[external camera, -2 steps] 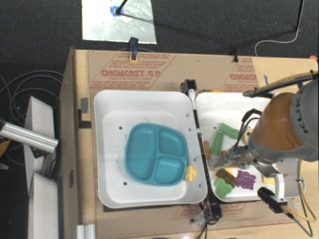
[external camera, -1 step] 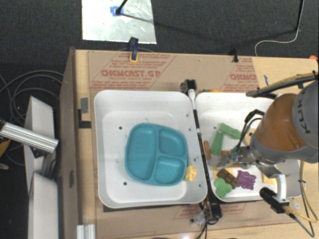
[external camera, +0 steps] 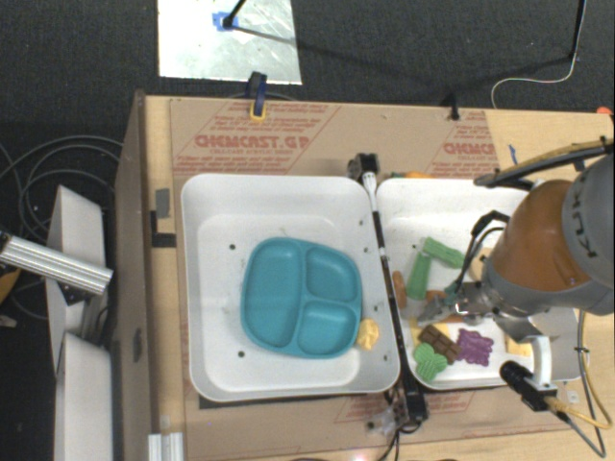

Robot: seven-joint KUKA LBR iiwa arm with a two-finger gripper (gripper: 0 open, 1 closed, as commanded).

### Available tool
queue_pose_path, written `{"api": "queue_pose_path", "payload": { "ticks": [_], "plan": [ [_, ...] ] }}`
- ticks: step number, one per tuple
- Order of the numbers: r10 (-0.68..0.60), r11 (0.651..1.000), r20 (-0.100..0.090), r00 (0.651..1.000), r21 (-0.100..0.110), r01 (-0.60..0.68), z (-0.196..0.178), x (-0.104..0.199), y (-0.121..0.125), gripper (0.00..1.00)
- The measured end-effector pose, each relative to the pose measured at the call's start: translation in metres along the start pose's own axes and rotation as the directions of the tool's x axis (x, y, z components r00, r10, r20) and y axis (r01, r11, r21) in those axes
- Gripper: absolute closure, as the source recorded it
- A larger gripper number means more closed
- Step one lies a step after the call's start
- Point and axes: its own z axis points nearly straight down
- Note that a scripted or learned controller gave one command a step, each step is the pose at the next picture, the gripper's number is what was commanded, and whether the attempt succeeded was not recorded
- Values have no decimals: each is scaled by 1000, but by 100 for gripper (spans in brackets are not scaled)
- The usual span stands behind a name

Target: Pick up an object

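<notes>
The pincer (external camera: 444, 303), whose grip I cannot tell, hovers just above the brown block (external camera: 439, 342) lying slantwise below it.

Dark carpet floor (external camera: 77, 56), shiny foil sheet (external camera: 229, 27), loose cables (external camera: 58, 161), cardboard-topped bench (external camera: 288, 133).

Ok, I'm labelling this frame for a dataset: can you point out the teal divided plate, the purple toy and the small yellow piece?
teal divided plate (external camera: 301, 297): camera view, middle ridge between its compartments.
purple toy (external camera: 473, 346): camera view, its centre, right bin.
small yellow piece (external camera: 367, 332): camera view, its middle, beside the plate's right edge.
</notes>
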Motion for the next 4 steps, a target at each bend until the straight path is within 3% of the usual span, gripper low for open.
{"api": "queue_pose_path", "payload": {
  "ticks": [4],
  "plan": [
    [0, 1000, -1, 1000, -1, 0, 0, -2, 0, 0]
  ]
}}
